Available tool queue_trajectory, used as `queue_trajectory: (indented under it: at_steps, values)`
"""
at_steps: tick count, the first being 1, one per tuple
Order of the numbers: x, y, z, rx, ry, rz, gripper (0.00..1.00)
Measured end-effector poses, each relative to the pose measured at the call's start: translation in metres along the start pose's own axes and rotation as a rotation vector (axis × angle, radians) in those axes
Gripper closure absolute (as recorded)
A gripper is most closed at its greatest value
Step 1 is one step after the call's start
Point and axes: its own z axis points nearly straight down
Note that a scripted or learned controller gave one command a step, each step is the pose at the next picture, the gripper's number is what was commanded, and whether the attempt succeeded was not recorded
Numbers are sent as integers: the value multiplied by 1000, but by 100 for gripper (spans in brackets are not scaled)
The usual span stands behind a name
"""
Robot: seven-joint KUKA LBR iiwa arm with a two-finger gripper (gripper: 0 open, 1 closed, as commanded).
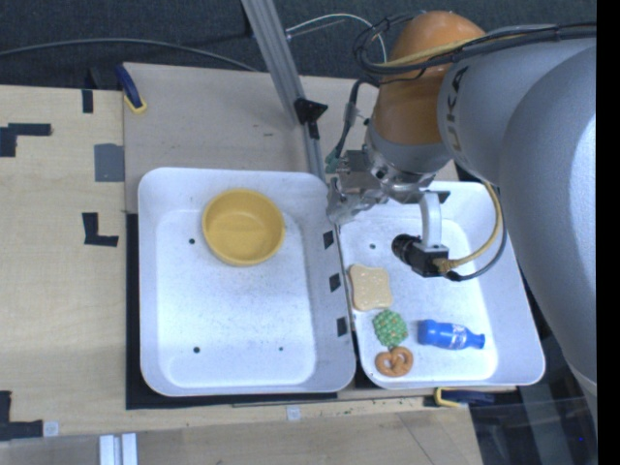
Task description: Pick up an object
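A yellow bowl [242, 226] stands in the back part of the left bin [242, 323]. In the right bin [489, 303] lie a tan square slice [369, 287], a green knobbly piece [390, 327], a brown pretzel [394, 360] and a blue bottle [449, 335] on its side, all near the front. My gripper [342, 199] hangs low over the back left corner of the right bin, beside the wall between the two bins. It is apart from the tan slice, which lies in front of it. Nothing shows in its grasp.
A slanted grey metal pole [279, 56] runs from the top of the view down to the bins' back edge. The arm's large grey body [528, 143] covers the right bin's back right. Black cable and a connector [418, 253] hang over the bin's middle.
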Motion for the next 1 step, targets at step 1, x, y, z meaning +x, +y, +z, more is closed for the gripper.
queue_trajectory:
  at_steps: [1]
  values:
    - [36,30,2,-2,0,1,100]
